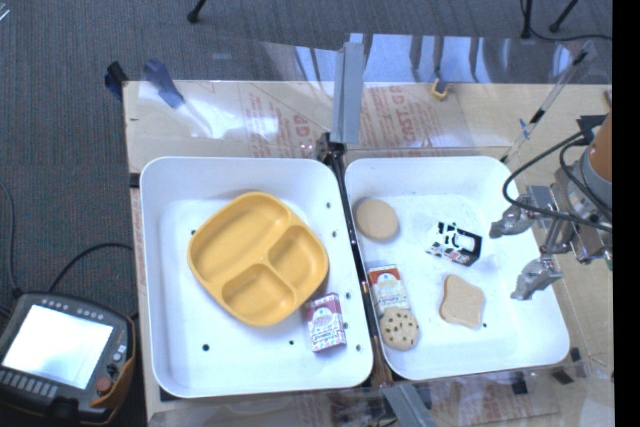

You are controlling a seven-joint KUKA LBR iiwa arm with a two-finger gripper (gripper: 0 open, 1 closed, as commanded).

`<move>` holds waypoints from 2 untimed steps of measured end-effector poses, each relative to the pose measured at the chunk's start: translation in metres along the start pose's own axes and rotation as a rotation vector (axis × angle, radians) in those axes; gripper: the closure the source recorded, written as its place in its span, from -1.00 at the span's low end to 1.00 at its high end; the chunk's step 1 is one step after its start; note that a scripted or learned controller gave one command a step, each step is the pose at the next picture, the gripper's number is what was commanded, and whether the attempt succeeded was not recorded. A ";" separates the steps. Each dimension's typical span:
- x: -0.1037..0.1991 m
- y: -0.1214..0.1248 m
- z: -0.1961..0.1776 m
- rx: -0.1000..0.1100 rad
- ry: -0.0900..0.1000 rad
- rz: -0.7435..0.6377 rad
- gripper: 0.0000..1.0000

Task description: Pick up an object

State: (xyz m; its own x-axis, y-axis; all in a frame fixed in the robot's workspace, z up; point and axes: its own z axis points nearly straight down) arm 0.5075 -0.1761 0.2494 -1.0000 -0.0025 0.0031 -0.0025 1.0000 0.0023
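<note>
grey jaws [522,256] apparently spread, empty

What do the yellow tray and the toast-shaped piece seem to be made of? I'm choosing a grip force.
The yellow tray looks like moulded hard plastic: uniform colour, smooth rounded dividers, a soft sheen. The toast-shaped piece is probably toy plastic or foam: flat tan face, matte, with an even edge. The picture can't settle which.
</note>
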 end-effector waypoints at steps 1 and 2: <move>-0.017 -0.003 0.155 -0.003 0.011 0.055 -1.00; -0.022 0.001 0.143 -0.002 0.003 0.046 1.00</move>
State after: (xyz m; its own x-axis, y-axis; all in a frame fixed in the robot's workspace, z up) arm 0.5293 -0.1751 0.1068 -0.9990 0.0438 0.0062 0.0438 0.9990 0.0038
